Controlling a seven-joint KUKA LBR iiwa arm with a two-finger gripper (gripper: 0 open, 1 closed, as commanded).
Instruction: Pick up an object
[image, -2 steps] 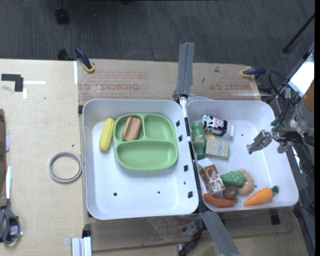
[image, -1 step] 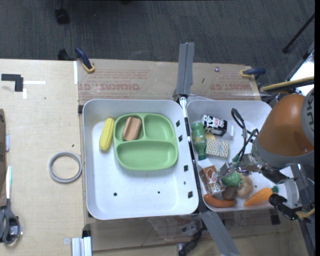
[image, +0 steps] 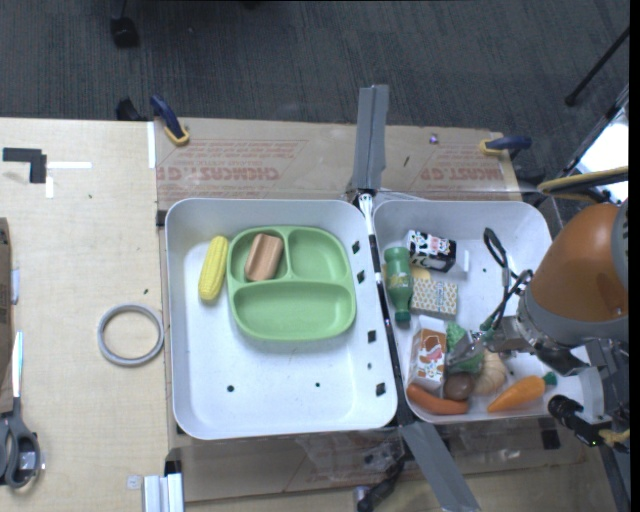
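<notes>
The grey arm (image: 585, 275), with its broad orange band, stands highest and comes in from the right over the right-hand white bin (image: 520, 214). Its gripper (image: 470, 352) is lowered into the pile of small things at that bin's near end. Clutter and the wrist's own parts hide the gripper too much to tell whether it is spread or closed, and nothing can be seen gripped in it. The left white bin (image: 280, 385) lies side by side with the right one, their inner walls touching. It holds a green divided plate (image: 292, 300) towards its far end. A brown sausage (image: 263, 257) lies in the plate's upper left compartment, and a yellow corn cob (image: 212, 268) lies on the bin floor just beside the plate's left edge. Under both bins lies a sheet of brown cardboard (image: 250, 158), fixed at its far corners by blue clamps (image: 172, 122). In the right bin the things that could be picked are crowded along the left wall and the near end. A green bottle (image: 398, 283) lies along the left wall. A black-and-white carton (image: 431, 248) is beyond it, and a pale checked packet (image: 435, 296) is just to its right. An orange and white packet (image: 430, 358) is just left of the gripper. A carrot (image: 518, 393) lies to the gripper's near right. A red-orange pepper (image: 437, 401) rests against the near wall, with a small brown lump (image: 460, 386) touching it. On the bare bench to the left, well apart from the bins, lie a grey tape ring (image: 130, 333) and a pair of scissors (image: 15, 445).
</notes>
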